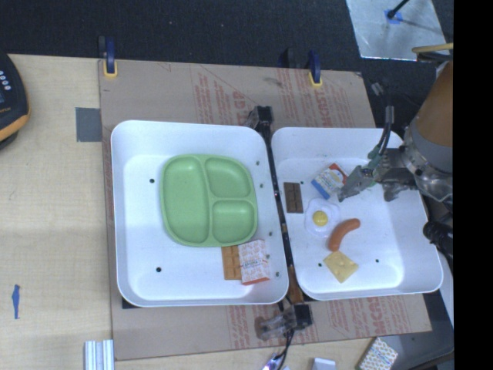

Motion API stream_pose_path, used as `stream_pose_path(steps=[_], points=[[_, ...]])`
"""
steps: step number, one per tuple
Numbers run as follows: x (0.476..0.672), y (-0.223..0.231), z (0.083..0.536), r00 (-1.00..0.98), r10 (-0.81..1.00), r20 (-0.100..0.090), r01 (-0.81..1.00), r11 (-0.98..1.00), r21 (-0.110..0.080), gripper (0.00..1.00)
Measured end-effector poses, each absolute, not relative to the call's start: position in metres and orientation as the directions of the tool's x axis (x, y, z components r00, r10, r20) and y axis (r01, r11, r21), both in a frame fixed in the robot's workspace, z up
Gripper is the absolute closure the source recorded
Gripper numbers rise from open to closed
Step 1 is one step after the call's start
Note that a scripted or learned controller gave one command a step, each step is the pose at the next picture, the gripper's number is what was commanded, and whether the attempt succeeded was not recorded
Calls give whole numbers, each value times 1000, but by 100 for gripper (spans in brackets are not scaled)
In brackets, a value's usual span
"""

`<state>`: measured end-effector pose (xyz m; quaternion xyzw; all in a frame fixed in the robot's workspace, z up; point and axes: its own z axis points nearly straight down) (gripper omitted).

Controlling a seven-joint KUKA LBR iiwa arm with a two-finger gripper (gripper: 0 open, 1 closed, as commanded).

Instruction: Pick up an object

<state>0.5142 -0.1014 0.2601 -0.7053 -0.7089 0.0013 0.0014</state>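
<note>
End effector [356, 185] sits low in the right bin [416, 272], tips just beside the small snack packet [330, 179]; can't tell its state tbh; fried egg [320, 219], sausage [343, 233] & cheese wedge [340, 266] lie nearby; green plate [208, 200] in left bin [131, 206].

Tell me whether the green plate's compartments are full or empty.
Empty. The green plate in the left bin shows bare green in all three compartments; the nearby packet lies just off its lower-right edge.

Divided plate [208, 200] in left bin [123, 206]; sausage [343, 233] in right bin [408, 276].
</note>
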Motion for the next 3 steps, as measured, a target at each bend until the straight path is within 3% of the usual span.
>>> stream_pose_path(steps=[1, 2, 3], points=[[505, -131, 142, -3, 1000, 1, 1000, 3, -12, 0], [515, -123, 89, -4, 1000, 1, 1000, 4, -8, 0], [515, -124, 102, -6, 1000, -1, 1000, 6, -7, 100]])
